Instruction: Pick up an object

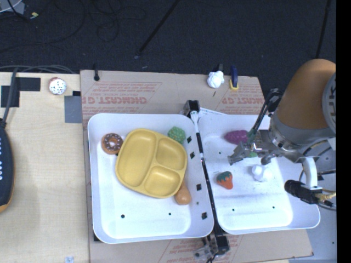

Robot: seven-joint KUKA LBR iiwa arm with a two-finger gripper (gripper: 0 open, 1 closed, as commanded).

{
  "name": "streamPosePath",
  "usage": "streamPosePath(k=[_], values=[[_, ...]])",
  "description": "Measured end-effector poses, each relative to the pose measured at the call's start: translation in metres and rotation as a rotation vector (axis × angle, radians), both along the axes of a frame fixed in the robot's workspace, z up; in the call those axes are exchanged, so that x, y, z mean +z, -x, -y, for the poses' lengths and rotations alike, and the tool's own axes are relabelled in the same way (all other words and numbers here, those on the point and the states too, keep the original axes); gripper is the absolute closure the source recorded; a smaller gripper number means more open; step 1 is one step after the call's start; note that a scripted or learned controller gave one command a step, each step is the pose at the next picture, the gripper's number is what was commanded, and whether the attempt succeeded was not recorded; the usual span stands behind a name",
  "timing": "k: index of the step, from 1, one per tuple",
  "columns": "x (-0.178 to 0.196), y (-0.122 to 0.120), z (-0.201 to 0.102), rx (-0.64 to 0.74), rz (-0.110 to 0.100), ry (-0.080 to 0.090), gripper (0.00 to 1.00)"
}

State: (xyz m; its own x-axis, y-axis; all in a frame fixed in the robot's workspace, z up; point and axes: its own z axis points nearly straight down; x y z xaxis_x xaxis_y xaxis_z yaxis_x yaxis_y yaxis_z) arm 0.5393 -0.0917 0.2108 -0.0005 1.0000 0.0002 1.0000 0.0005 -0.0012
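My tool point(253, 156) hangs over the right bin point(274, 219), in its upper middle, and its two dark fingers point(237, 158) stand spread wide with nothing between them. My arm comes in from three o'clock, the orange band point(310, 95) sitting high above the wrist.

Within the right bin, a purple piece point(237, 136) lies at about eleven o'clock from my tool, just beside the fingers. A small white lump point(259, 173) rests at five o'clock from the tool, near it but apart. A red strawberry with a green cap point(225, 179) lies at seven o'clock from the tool, toward the bin's left wall.

The left bin point(137, 223) holds a yellow divided plate point(152, 162) (three compartments, tilted a little in the view). A chocolate doughnut with sprinkles point(112, 143) sits at the plate's nine o'clock edge, a green knobbly piece point(176, 134) at its one o'clock corner, and an orange piece point(182, 196) at its five o'clock edge, touching the rim.

Both bins stand on a cardboard sheet point(164, 92) on the worktop point(38, 190). At the sheet's twelve o'clock edge lies a white crumpled thing point(215, 79).
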Motion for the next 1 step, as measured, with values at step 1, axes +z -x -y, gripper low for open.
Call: streamPosePath(k=[1], values=[[0.0096, 0.0001, 0.0007, -0.002, -0.002, -0.001, 1.0]])
